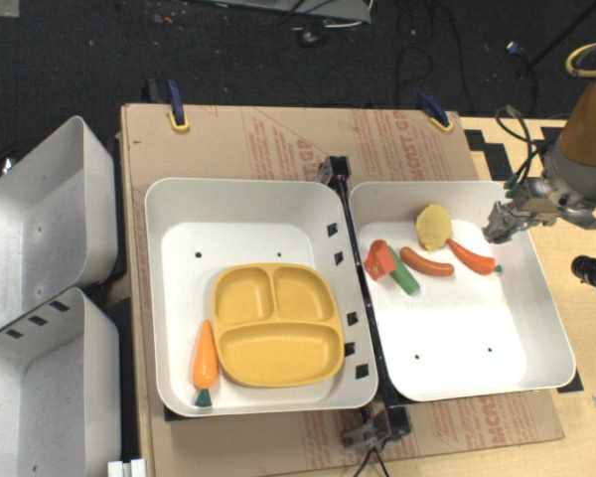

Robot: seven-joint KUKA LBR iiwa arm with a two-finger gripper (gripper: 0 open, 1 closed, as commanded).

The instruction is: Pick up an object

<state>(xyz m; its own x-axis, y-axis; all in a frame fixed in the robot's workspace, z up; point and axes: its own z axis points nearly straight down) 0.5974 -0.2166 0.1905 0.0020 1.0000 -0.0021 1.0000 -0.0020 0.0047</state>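
Lying in the upper half of the right bin (536,366) are 4 toy foods, close together. A yellow potato (434,226) sits nearest the bin's far wall. Just below it a sausage (427,262) lies slantwise, its upper left end close to a red pepper (379,259) with a green stem (405,280) pointing down and right. To the right of the sausage a chili (472,256), orange-red with a small green tip, slants down toward the bin's right wall.

The gripper (501,223) hangs at the bin's upper right edge, just above and right of the chili's upper end and right of the potato. Whether it touches the chili cannot be told, and nothing is seen between its fingers; whether they are spread or closed cannot be told either. The arm (581,157) reaches in from the right, its orange band above the grey wrist.

The left bin (179,217) holds a yellow tray (277,324) with 3 compartments, set toward the near side. A carrot (205,359) lies just beside the tray's left edge, green end toward the near wall. The 2 bins touch along a black divider (356,286) and rest on a cardboard sheet (278,137) held by 2 clamps at its far edge.
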